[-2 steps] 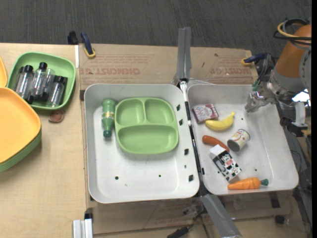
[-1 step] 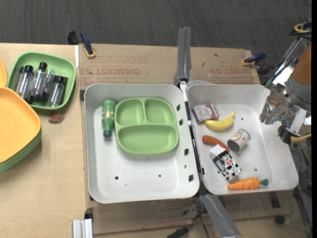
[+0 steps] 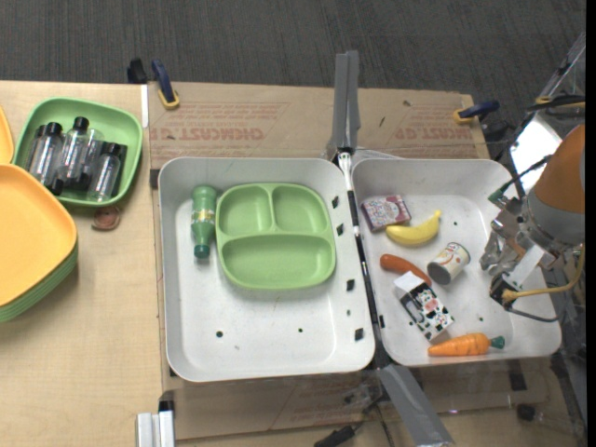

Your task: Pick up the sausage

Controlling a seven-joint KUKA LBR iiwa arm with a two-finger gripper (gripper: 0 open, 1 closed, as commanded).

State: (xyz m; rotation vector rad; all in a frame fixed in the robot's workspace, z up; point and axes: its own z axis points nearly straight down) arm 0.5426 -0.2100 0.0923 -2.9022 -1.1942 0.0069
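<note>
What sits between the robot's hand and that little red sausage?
In the camera view, a small white tin can lying on its side sits between the hand and the red sausage.

A red sausage [image 3: 404, 266] lies in the right bin [image 3: 466, 180], near its left edge. The gripper [image 3: 507, 261] hovers by the right edge.

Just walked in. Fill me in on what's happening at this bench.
A robot arm is set to pick up the sausage, which lies in the right bin between a banana, a small can and a milk carton. The gripper sits over that bin's right side, apart from the sausage. The left bin holds a green divided plate and a green bottle.
</note>
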